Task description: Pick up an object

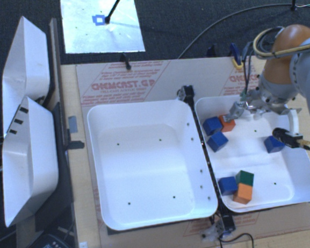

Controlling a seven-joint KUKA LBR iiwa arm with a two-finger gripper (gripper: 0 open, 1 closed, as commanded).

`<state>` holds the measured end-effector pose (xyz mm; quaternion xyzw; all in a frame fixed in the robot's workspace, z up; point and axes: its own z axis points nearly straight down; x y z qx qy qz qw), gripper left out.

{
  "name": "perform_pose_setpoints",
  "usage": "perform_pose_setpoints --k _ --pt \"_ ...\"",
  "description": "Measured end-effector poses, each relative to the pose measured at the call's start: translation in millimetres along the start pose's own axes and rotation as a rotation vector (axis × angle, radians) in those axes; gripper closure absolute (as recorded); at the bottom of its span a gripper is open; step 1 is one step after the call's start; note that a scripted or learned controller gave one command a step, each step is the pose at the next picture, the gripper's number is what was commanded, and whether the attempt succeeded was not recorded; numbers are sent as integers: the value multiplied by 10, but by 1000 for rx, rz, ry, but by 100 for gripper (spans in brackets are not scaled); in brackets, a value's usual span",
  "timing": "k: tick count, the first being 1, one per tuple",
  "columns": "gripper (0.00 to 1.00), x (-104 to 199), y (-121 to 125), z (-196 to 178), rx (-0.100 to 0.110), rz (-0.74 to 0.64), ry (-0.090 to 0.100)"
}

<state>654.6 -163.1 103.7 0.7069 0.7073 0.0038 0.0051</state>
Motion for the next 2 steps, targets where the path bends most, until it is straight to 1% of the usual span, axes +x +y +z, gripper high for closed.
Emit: perform_pose_setpoints --k 1,2 --pt "0 153 66 40 1 2 1" --pt "0 160 67 46 2 1 1"
